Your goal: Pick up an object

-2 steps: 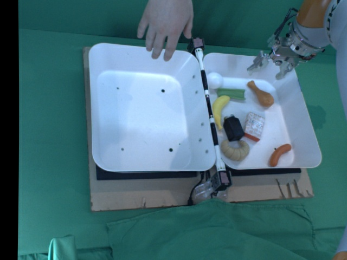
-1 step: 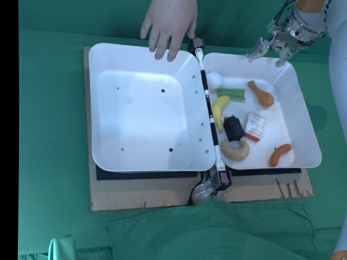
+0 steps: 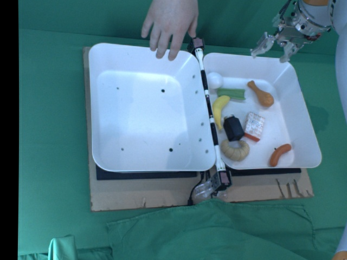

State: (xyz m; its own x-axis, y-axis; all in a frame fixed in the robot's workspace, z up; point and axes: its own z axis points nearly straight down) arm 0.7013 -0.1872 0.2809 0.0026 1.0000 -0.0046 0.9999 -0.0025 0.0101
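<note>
Green cloth covers the worktop, where a sheet of brown cardboard lies under two shallow white bins set side by side. A person's hand reaches in from the top, fingertips resting on the far rim of the left bin, whose floor shows a few dark dots. The right bin holds the objects: a white ball at the far left corner, a green stalk beside it, a yellow banana running lengthwise along the left wall, a drumstick lying on a diagonal with its thick end toward the bin's middle, a black block, an orange-and-white packet, a tan ring and a sausage angled near the front right corner. The pincer hangs above the bin's far right rim, fingers spread apart, grasping nothing.
</note>
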